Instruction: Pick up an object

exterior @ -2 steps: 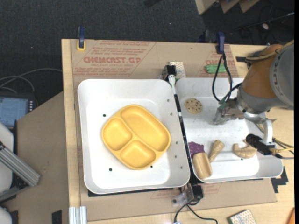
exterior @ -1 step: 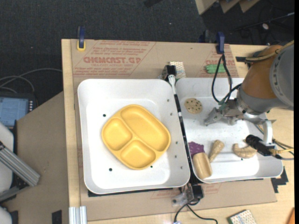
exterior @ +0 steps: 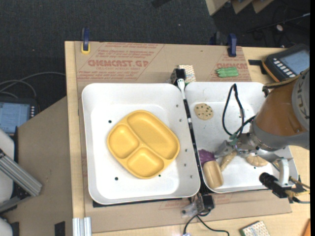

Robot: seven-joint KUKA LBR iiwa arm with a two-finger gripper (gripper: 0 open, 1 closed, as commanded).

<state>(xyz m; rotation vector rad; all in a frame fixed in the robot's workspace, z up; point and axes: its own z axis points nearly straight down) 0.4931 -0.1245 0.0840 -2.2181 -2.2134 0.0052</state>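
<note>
The right bin [exterior: 216, 95] holds a round chocolate-chip cookie [exterior: 203, 111] near its back left. A purple item [exterior: 205, 156] and a tan, loaf-like piece [exterior: 212, 174] lie at its front left. My gripper [exterior: 231, 150] hangs low over the bin's front middle, right of the purple item. A light tan piece [exterior: 227, 161] lies right under it, and another tan piece [exterior: 256, 160] peeks out beneath the wrist. The arm's orange band [exterior: 275, 109] rises to the right. A black cable [exterior: 231, 107] loops above the gripper.
A yellow three-compartment plate [exterior: 142, 144] lies in the left bin [exterior: 93, 112]. A small green object [exterior: 228, 73] rests on the bench behind the right bin. A black clamp [exterior: 178, 76] sits where the bins meet at the back.
</note>
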